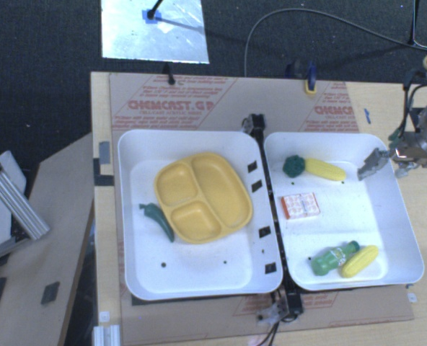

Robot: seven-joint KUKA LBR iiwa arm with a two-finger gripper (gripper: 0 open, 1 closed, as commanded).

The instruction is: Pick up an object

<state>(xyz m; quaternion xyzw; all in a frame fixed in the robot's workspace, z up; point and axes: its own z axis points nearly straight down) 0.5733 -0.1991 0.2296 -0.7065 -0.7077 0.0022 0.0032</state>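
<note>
- Gripper [376, 163] hangs over the right bin's [397, 215] upper right corner; I cannot tell its state, and nothing shows in its grasp.
- Right bin: corn [324, 169] touching broccoli [294, 166] near the top, a red-and-white packet [301, 206] mid-bin, a green bottle [334, 258] beside a yellow piece [361, 261] at the bottom.
- Left bin [145, 276]: yellow tray [203, 197], with a green pepper [158, 219] at its lower left edge.

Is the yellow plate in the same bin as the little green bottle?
No, the yellow plate lies in the left bin; the green bottle is in the right bin.
</note>
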